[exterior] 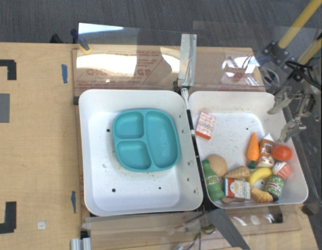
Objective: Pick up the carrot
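Two white bins sit side by side on the tabletop (30, 139). Nearest the camera, in the right bin (239, 121), lie a green bottle (213, 181), a small carton (237, 189), a banana (259, 175) and a green can (274, 185). Just beyond them the carrot (253, 146) stands on end beside a tomato (281, 152). A red-and-white box (205, 125) lies farther back. The left bin (98, 155) holds a teal divided plate (146, 139). The jaws (296, 116) hang over the right bin's far right rim, apart from the carrot; whether they are open, I cannot tell.
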Controlling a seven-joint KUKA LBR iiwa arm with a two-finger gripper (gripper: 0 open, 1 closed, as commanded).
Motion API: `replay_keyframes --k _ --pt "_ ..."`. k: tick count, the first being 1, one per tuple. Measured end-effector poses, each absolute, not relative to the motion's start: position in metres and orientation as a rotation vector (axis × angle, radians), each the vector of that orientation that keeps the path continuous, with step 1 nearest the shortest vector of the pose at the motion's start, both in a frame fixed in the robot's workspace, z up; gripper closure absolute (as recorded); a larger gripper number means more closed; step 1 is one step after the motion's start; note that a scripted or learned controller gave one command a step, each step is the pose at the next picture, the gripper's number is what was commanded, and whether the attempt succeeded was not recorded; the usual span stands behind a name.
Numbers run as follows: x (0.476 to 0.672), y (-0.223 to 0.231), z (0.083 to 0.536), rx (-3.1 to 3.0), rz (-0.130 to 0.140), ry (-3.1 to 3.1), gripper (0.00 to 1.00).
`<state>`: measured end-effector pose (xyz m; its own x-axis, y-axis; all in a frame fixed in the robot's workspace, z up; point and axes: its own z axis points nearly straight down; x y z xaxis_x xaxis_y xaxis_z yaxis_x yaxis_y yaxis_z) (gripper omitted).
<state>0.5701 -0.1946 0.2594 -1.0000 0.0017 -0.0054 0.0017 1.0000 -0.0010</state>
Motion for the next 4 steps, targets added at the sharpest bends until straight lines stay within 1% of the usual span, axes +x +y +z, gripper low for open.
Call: replay_keyframes --k 1,2,3,4 --pt "0.562 -0.148 0.097 -0.448 0.001 3.107 0.0" --pt "0.566 -0.147 0.11 -0.45 -0.004 3.097 1.0" --pt "0.532 -0.107 0.202 -0.503 -0.006 3.085 1.0" --pt "0.511 -0.138 0.268 -0.95 -0.008 2.984 1.0"
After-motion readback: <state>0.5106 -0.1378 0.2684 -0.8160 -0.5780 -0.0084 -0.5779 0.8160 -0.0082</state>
